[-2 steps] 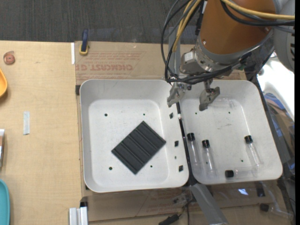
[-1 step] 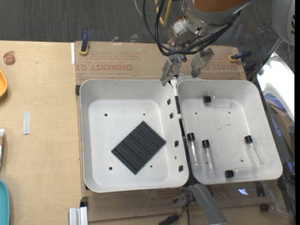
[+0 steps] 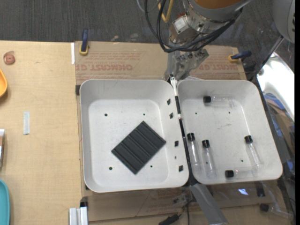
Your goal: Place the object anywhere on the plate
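**No tube picked yet, plate waiting in the other bin**

Cardboard (image 3: 140, 60) lies under two white bins set side by side on the bench. The objects are in the right bin (image 3: 262, 125): clear tubes with black caps. One tube (image 3: 218, 100) lies near the far wall, two (image 3: 193, 149) (image 3: 207, 156) lie side by side just beside the left wall, another (image 3: 251, 150) lies toward the right wall, and one (image 3: 236, 173) rests against the near wall. The plate (image 3: 138, 146), a dark ribbed slab, lies flat and turned at an angle on the floor of the left bin (image 3: 89, 125), with nothing on it.

My gripper (image 3: 180, 71) hangs above the far end of the seam where the two bins meet, well apart from every tube. Whether it is closed or spread I cannot tell; I see nothing held in it.

I judge the task to be at its start, with the pick not yet made. The next move calls for choosing one tube, probably the far one as nearest, coming down over its middle with my grip across its length, then carrying it over the seam to the slab. Round tubes may roll away.
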